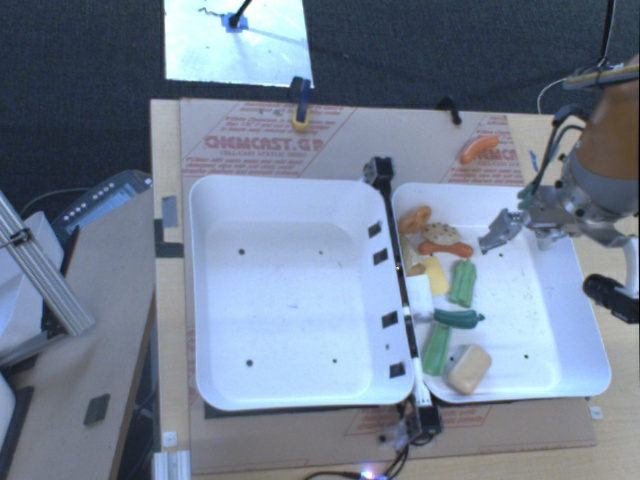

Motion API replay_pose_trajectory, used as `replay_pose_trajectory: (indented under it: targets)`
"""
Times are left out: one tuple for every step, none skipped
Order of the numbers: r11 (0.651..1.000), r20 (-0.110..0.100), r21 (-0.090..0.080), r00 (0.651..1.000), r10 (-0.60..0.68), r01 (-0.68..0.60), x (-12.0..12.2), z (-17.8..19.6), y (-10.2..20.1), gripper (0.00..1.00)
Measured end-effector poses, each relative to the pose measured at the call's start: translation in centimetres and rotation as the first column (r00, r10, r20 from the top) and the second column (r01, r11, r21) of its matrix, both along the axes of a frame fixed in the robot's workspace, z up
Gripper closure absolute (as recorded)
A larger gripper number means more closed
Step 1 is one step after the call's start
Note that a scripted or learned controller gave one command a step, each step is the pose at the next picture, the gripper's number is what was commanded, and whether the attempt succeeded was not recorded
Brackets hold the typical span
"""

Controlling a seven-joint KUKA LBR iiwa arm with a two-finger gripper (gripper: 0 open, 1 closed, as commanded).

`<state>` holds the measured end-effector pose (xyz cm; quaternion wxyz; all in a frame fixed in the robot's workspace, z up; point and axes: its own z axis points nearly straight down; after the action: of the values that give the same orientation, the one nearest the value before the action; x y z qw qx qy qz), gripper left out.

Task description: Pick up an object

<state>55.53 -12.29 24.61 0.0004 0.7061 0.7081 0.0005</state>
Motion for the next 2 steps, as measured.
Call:
replay_pose_trajectory:
  targets:
    - [1.0,-0.007,0.001,1.0,-0.004,0.004,-0.7,-17.0,-1.8,0.0]
    - [1.0,0.003,-0.001,1.0,-0.001,0.001,-0.4,-15.1,-1.7,1.0]
